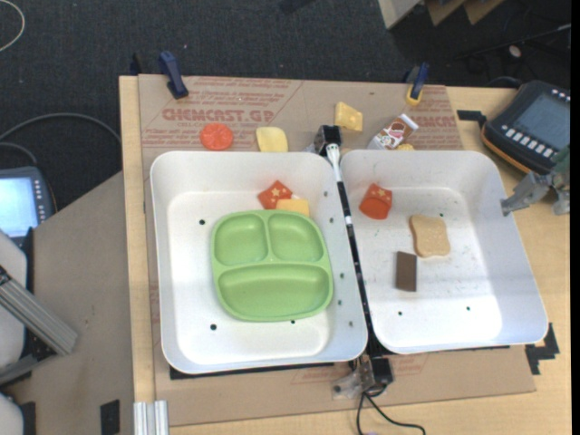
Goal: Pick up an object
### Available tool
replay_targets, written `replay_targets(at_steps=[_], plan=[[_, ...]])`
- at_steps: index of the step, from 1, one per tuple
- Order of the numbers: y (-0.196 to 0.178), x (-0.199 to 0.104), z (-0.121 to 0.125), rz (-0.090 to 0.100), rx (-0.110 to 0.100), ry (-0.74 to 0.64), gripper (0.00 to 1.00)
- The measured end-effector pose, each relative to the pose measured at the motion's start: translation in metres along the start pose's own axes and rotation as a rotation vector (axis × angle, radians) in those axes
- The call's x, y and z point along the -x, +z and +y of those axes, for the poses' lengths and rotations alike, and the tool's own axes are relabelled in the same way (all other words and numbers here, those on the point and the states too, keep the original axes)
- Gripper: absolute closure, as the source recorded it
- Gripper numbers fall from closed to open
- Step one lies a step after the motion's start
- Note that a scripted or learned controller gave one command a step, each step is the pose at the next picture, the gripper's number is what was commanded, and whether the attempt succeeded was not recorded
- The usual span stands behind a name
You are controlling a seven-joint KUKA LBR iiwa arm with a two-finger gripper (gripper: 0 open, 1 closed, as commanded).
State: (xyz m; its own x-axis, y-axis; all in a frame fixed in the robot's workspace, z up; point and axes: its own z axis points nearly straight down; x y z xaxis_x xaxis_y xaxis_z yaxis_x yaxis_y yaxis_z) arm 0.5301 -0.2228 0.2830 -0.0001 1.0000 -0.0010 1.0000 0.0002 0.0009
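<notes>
Two white bins sit side by side on the surface (272,98), touching along their inner rims. The left bin (177,243) holds a green plate (270,265) with three compartments, lying flat near the middle. Just behind the plate, against its far edge, lie a red block (275,194) and a pale yellow piece (294,207), touching each other.

The right bin (489,306) holds three things, all apart from one another: a red-orange block (375,201) near the far left corner, a tan toast slice (430,236) toward the middle, and a dark brown bar (406,271) just in front of the toast.

Behind the bins, on the bare surface, lie an orange disc (217,136), a yellow piece (271,140), a yellow wedge (349,116) and a small wrapped packet (392,134). Two blue clamps (173,73) grip the far edge.

The end effector (528,191) shows at the right edge, grey, over the right bin's outer rim and well apart from the things inside. Whether it is released or clenched cannot be told.
</notes>
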Motion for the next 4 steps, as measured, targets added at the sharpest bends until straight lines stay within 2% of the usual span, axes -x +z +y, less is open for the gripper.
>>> replay_targets(at_steps=[1, 2, 3, 4], plan=[[0.132, -0.063, 0.024, 0.008, -0.012, -0.006, 0.0], [0.2, -0.112, 0.03, -0.001, 0.002, -0.004, 0.0], [0.194, -0.128, -0.002, -0.004, 0.011, 0.001, 0.0], [0.183, -0.125, 0.0, -0.009, 0.016, 0.004, 1.0]])
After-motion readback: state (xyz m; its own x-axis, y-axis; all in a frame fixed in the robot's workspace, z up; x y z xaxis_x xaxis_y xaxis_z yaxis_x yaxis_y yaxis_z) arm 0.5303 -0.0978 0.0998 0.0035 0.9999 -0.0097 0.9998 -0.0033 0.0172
